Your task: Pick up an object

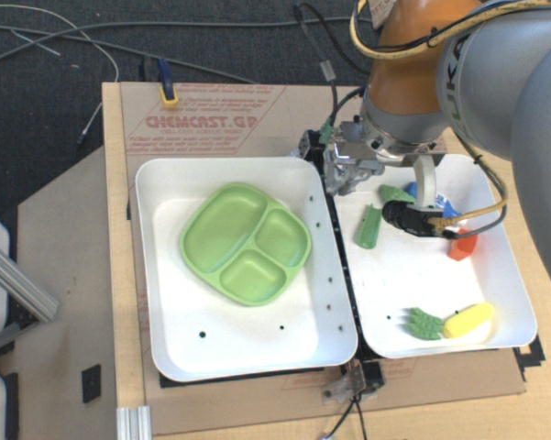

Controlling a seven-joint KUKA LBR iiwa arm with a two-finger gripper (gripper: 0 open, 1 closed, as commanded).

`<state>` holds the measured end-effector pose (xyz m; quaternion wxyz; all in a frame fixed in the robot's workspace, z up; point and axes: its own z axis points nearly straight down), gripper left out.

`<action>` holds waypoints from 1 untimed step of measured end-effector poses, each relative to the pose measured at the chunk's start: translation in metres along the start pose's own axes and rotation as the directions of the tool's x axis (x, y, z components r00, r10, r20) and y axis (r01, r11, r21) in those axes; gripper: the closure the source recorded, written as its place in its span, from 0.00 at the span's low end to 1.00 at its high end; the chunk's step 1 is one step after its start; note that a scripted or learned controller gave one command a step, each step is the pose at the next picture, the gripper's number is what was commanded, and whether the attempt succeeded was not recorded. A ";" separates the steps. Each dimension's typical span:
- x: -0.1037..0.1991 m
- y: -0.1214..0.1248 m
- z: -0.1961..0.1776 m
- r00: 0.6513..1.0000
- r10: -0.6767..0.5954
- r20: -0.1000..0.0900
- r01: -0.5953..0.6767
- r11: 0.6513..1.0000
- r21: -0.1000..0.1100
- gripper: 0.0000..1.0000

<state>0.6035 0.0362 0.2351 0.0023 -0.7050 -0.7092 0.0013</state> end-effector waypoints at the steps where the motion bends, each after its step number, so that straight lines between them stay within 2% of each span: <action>1: 0.056 0.005 0.017 1.000 0.000 0.000 0.000 1.000 0.002 1.00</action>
